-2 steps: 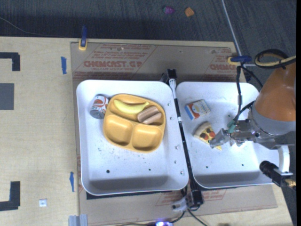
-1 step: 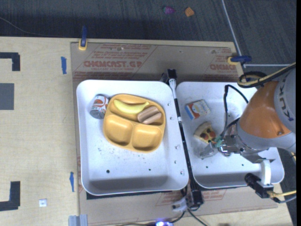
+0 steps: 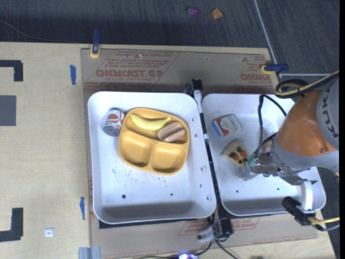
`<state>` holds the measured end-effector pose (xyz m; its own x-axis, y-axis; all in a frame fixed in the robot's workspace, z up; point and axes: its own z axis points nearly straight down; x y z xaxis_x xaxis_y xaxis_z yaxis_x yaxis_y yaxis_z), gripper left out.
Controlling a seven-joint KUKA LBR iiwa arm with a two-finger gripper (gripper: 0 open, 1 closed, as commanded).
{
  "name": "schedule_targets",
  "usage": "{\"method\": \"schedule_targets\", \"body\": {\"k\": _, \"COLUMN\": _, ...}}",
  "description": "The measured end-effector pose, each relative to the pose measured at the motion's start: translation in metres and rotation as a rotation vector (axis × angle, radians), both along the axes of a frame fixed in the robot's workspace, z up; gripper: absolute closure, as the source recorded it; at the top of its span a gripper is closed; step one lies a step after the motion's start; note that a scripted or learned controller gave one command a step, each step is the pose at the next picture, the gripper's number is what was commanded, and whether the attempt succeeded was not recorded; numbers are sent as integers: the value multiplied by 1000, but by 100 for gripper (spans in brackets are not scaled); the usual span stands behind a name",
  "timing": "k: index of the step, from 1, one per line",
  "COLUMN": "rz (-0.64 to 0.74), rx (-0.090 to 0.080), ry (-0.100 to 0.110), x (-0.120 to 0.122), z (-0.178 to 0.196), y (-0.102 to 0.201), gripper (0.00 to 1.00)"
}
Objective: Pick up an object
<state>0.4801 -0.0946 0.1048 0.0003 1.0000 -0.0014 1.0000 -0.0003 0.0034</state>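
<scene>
In the right bin lie a tan toy pizza slice and, just behind it, a small white carton with blue and orange print. My gripper is down in this bin, right beside the slice's near right corner. The grey and orange arm covers the bin's right part. The view does not show anything held in the gripper.
The left bin holds a yellow divided plate with a toy banana and a sausage on it. A small can lies at the plate's left. A black cable and bracket sit between the bins at the back.
</scene>
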Motion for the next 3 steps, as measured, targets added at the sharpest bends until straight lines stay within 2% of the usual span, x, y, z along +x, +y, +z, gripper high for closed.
{"method": "schedule_targets", "body": {"k": 1, "rz": 2, "rx": 2, "ry": 2, "x": 0, "z": 80, "y": 71, "gripper": 100}}
{"method": "schedule_targets", "body": {"k": 2, "rz": 2, "rx": 2, "ry": 2, "x": 0, "z": 80, "y": 70, "gripper": 0}}
{"method": "schedule_targets", "body": {"k": 3, "rz": 2, "rx": 2, "ry": 2, "x": 0, "z": 80, "y": 70, "gripper": 0}}
